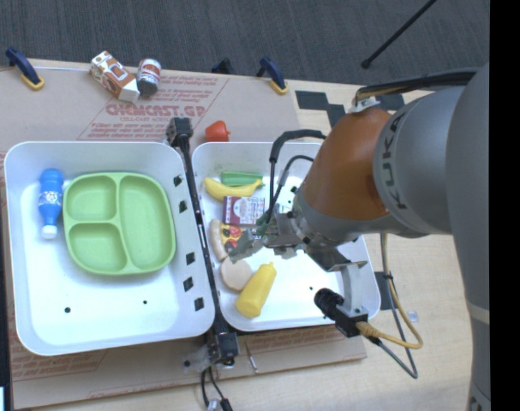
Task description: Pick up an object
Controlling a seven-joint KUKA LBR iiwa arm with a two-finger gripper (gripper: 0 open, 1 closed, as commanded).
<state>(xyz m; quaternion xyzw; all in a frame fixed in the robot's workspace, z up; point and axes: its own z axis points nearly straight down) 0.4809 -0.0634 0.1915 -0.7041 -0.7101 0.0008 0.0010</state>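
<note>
Yellow plastic bottle (pixel 255 288), right bin (pixel 362 302), lying tilted beside a tan disc (pixel 236 273). Judged light, rigid, smooth, apt to roll; grasp across the body. Gripper (pixel 253 240) low above the items; finger state cannot be told.

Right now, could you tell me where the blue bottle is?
The blue bottle lies in the left bin, against its left wall, beside the green divided plate.
</note>
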